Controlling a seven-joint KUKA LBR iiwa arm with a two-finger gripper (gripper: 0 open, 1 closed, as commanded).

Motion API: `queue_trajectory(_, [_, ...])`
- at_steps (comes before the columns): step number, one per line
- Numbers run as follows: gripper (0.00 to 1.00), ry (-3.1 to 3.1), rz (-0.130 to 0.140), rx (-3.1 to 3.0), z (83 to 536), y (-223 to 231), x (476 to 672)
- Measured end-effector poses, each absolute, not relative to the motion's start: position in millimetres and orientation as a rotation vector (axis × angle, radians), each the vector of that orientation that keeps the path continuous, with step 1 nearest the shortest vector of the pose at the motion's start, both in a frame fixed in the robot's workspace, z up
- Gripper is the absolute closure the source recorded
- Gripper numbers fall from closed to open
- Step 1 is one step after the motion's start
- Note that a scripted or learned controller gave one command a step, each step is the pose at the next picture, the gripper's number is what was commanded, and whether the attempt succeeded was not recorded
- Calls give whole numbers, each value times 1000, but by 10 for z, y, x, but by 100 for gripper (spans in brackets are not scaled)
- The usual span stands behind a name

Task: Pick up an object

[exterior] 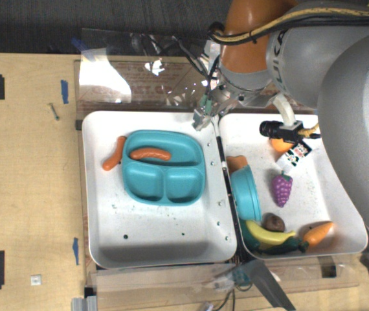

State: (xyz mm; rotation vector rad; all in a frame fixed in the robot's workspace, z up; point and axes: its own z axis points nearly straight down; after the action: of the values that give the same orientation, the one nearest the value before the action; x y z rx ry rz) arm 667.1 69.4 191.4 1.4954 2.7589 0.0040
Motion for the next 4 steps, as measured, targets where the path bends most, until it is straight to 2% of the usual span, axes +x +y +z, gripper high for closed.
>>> queue_trajectory(1, [100,2669,11,1634,2865,339,6687])
queue_trajectory(2, [100,2555,-4,1837,2236,1245,6651])
queue_trajectory(3, [100,2652,8,1668,2903,872,6681])
queue_trajectory(4, [100,2607,-6,1762,2001,1395,6392])
